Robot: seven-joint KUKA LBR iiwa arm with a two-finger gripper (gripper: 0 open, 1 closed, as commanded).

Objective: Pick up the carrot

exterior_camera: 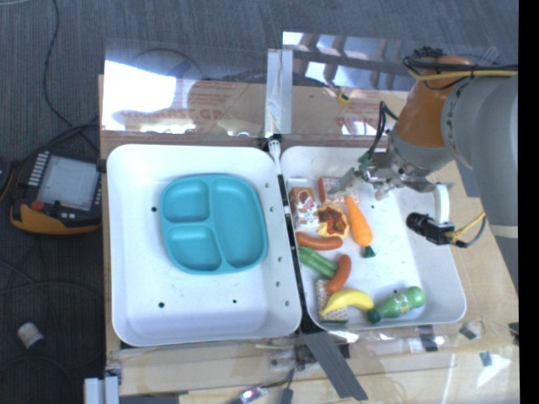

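The orange carrot (358, 219) lies in the right bin (429, 268), slanted, with its green tip toward the near side. My gripper (359, 183) hangs just beyond the carrot's far end, under the grey arm with the orange band (425, 112). Its two fingers stand apart, one finger (338, 184) to the left and the other to the right, with nothing between them. The gripper is open and the carrot rests on the bin floor, apart from it.
Left of the carrot lie toy foods: a red and yellow piece (330, 219), a sausage (320, 242), a green vegetable (317, 262), a red piece (341, 269), a banana (350, 300) and a green item (397, 303). A blue divided plate (210, 223) sits in the left bin (135, 301).
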